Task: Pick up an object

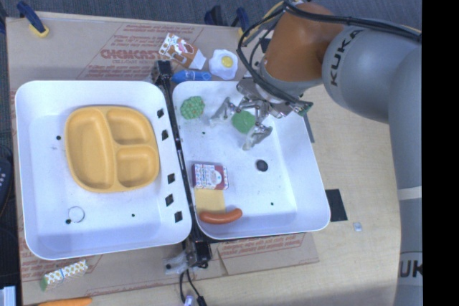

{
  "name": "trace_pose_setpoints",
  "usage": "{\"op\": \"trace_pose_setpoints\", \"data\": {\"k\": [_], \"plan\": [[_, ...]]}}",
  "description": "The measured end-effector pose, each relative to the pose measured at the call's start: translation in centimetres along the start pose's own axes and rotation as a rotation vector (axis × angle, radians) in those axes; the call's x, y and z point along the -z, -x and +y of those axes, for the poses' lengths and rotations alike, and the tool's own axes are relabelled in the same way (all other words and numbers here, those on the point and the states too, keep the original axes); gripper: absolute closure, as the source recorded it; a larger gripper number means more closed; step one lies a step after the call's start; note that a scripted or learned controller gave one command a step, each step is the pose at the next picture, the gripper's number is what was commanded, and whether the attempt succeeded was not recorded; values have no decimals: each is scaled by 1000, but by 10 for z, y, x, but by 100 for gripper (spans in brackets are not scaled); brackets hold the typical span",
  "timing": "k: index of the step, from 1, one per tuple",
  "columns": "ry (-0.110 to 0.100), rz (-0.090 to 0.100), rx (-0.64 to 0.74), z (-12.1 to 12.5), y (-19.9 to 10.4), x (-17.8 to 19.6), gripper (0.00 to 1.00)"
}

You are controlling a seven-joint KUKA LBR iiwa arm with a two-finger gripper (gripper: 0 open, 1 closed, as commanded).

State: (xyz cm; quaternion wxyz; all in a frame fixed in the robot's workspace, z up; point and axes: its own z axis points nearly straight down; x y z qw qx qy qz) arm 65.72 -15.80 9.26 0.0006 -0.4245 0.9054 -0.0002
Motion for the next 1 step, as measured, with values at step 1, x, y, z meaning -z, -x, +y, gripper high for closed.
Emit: {"op": "trace_pose_setpoints", "data": {"k": [1], "plan": [[5, 1, 572, 25, -6, -1, 0]]}}
